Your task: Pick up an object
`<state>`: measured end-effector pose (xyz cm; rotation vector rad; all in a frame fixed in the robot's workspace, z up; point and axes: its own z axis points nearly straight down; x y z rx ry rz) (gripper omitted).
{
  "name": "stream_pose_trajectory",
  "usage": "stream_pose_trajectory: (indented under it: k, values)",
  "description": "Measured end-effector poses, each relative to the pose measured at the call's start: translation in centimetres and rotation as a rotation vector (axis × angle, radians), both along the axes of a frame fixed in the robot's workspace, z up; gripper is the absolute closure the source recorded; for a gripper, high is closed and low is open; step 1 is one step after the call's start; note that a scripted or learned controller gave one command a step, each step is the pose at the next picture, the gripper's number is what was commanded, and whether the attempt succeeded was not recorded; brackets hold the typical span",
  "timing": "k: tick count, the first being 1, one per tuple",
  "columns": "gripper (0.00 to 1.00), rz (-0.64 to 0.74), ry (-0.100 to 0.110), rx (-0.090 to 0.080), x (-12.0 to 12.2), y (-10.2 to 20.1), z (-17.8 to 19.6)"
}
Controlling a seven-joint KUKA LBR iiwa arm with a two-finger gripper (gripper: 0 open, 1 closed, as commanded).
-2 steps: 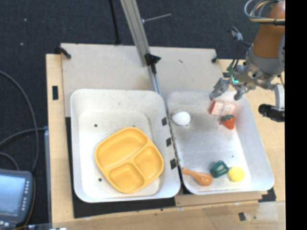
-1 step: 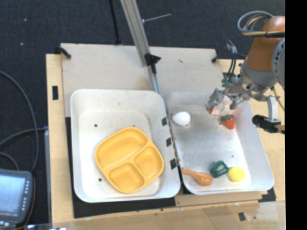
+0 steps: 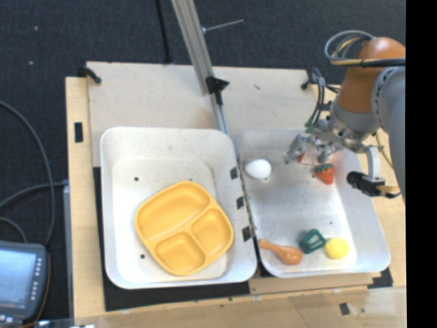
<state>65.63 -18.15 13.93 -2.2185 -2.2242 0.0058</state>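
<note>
My gripper (image 3: pixel 309 158) hangs over the far right part of the right bin (image 3: pixel 362 219), open, with nothing between its fingers. A small red-orange object (image 3: pixel 326 175) lies just below its right fingertip, on the bin floor. A white egg-shaped object (image 3: pixel 258 169) rests at the bin's left wall. Along the near edge lie an orange spoon (image 3: pixel 281 251), a green block (image 3: pixel 312 240) and a yellow ball (image 3: pixel 336 249).
The left bin (image 3: pixel 123 162) holds a yellow divided plate (image 3: pixel 183 227). A slanted metal rail (image 3: pixel 198 46) runs from the top down to the gap between the bins. The arm's grey and orange wrist (image 3: pixel 362 87) stands over the right bin's far corner.
</note>
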Motion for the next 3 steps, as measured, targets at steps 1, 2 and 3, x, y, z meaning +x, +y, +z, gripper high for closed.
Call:
stream_pose_trajectory:
  k: [1,2,3]
  values:
    - [0.0,-0.001,0.001,0.0,-0.1,-0.1,-4.0]
    - [1.0,0.001,-0.007,-0.003,0.1,-0.2,-2.5]
    - [1.0,0.0,-0.012,0.0,0.6,-0.6,4.0]
